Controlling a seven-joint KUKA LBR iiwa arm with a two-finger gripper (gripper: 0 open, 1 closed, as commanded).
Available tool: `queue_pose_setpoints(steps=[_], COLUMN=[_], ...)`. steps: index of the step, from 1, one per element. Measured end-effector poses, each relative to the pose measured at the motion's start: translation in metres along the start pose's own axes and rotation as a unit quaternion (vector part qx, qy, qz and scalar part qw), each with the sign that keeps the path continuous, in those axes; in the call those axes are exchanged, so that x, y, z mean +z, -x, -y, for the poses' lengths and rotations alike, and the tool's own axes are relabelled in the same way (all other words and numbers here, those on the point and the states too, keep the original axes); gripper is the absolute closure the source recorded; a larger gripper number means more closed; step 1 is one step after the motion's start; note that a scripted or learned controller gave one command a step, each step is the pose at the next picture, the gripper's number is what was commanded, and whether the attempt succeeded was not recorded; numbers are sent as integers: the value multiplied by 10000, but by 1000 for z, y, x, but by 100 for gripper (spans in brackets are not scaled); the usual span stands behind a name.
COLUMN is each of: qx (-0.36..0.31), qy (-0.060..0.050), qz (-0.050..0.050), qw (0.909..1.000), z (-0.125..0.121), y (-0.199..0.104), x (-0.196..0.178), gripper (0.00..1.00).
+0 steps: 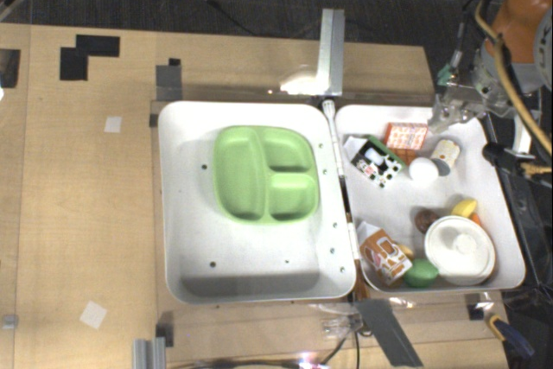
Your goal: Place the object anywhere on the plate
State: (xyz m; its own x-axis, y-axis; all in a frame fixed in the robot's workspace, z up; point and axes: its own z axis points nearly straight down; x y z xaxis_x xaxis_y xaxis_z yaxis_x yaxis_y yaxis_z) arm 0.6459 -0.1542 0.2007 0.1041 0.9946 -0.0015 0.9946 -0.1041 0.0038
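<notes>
A green divided plate (263,173) lies in the left white bin (186,212), with nothing on it. The right bin (505,212) holds the loose objects. My gripper (447,113) hangs over that bin's far right corner, just above a cream cylinder (446,153) and beside an orange box (406,136). I see nothing held in it. The arm's orange band (524,3) is at the top right.
Also in the right bin are a black-and-white patterned box (378,160), a white ball (423,169), a yellow piece (465,207), a brown piece (425,220), a white bowl (460,248), an orange packet (385,257) and a green piece (422,274). A metal post (332,52) stands behind the bins.
</notes>
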Motion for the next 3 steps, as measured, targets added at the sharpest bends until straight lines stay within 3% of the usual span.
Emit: queue_pose_setpoints(steps=[1,2,3], qx=[1008,-591,-572], qy=[-14,5,-10], qz=[-13,-13,-26], qw=[9949,9982,9984], z=[-16,19,48], y=[-76,-137,-228], x=[45,14,15], gripper=[100,100,100])
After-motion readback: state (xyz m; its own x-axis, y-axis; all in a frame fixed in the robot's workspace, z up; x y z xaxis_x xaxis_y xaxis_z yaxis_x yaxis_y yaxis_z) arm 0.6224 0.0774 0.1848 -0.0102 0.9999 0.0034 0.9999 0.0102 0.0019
